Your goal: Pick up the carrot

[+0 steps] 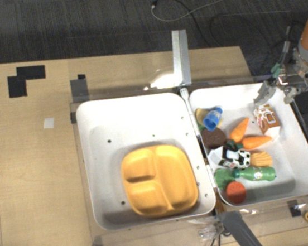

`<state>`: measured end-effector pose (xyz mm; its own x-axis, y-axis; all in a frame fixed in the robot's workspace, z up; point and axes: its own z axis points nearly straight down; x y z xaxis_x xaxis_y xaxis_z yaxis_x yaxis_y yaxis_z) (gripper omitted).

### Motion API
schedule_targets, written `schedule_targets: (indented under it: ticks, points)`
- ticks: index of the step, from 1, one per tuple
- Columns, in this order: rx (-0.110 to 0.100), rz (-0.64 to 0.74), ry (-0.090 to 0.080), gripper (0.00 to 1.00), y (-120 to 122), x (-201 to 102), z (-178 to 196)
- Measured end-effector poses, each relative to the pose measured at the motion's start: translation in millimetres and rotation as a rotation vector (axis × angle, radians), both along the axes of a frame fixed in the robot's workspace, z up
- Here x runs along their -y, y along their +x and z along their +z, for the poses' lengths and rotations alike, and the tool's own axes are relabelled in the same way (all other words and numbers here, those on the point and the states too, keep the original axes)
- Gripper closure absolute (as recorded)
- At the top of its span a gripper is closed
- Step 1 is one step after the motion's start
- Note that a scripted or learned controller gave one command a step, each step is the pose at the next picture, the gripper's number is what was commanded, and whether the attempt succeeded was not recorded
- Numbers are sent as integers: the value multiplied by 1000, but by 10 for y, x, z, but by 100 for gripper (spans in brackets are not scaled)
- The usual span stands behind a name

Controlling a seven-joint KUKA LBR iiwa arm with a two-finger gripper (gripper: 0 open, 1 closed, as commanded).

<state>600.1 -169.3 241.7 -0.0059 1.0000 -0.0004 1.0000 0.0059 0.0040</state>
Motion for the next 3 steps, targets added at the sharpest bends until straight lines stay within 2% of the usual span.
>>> schedule_targets:
  ticks: [1,2,3]
  points:
    - [3,-60,0,0,58,-314,-1457]
    - [9,-59,0,100,79,-326,-1340]
    - [2,189,-1,100,167,-577,-425]
